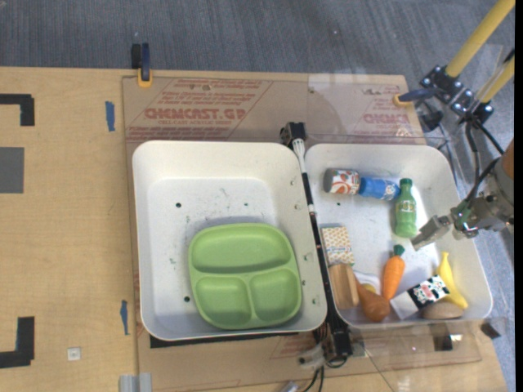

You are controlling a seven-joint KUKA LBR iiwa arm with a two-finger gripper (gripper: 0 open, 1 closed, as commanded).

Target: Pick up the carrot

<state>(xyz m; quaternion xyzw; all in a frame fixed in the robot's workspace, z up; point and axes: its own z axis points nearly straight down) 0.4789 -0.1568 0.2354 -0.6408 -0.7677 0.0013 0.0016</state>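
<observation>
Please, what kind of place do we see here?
Probably a robot laboratory bench, not a kitchen: two white bins clamped on a cardboard-covered bench, toy food such as a carrot, and a gripper reaching in.

Red print reading "CHEMCAST GP", seen reversed, runs across the clear acrylic sheet (200,109) behind the bins; smaller red lines above and below it are too small to read.

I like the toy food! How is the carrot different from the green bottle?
The carrot is orange with a small green top; the green bottle is green with a white label. The carrot tapers to a point, while the green bottle is rounder with a cap. The carrot lies nearer the front of the right bin; the green bottle lies farther back. Both lie in that same bin.
</observation>
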